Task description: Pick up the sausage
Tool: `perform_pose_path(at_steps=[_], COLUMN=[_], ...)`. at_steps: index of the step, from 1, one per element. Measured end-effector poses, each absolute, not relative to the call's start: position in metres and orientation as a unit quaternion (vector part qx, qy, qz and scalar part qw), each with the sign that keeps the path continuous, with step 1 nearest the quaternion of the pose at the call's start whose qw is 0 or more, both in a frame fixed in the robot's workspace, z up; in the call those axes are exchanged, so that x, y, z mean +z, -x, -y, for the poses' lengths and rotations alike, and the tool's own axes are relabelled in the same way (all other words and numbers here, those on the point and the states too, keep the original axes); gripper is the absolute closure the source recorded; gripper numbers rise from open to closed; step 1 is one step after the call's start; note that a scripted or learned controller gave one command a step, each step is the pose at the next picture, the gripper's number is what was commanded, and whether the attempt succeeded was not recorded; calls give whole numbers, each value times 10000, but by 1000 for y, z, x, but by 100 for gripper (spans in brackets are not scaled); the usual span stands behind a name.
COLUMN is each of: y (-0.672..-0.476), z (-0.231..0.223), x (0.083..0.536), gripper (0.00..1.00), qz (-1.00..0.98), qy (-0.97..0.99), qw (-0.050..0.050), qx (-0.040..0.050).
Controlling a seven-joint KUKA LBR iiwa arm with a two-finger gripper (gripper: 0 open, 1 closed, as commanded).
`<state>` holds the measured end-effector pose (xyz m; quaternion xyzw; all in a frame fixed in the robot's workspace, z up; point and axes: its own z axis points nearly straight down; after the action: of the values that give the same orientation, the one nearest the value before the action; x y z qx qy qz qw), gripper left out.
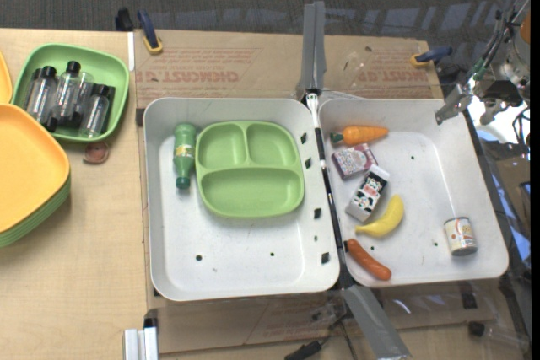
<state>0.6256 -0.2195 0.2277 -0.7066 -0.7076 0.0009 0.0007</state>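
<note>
The sausage [369, 260] lay in the right bin's [422, 270] near-left corner, against the wall — just below the banana [382, 217]. The gripper [472, 90] hung at the bin's far-right edge, well apart; its state I could not tell.

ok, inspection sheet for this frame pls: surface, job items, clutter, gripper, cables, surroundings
Surface: two white bins side by side, left bin and right bin, on a cardboard-covered bench.
Job's things: sausage lies at the right bin's near-left corner, apart from the banana.
Clutter: right bin also holds carrot, small pink pack, black-and-white carton, can. Left bin holds green divided plate and green bottle beside it.
Grippers: gripper over the right bin's far-right corner, far from the sausage; finger state unclear.
Cables: nothing seen.
Surroundings: green tray of bottles, stacked yellow plates, clamps on the far edge.
</note>
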Motion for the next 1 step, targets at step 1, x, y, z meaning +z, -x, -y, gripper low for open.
perform_pose_path(at_steps=[1], y=[-638], z=[140], x=[102], gripper=[0], qz=[7427], qy=[6696], qw=[-2], qx=[2])
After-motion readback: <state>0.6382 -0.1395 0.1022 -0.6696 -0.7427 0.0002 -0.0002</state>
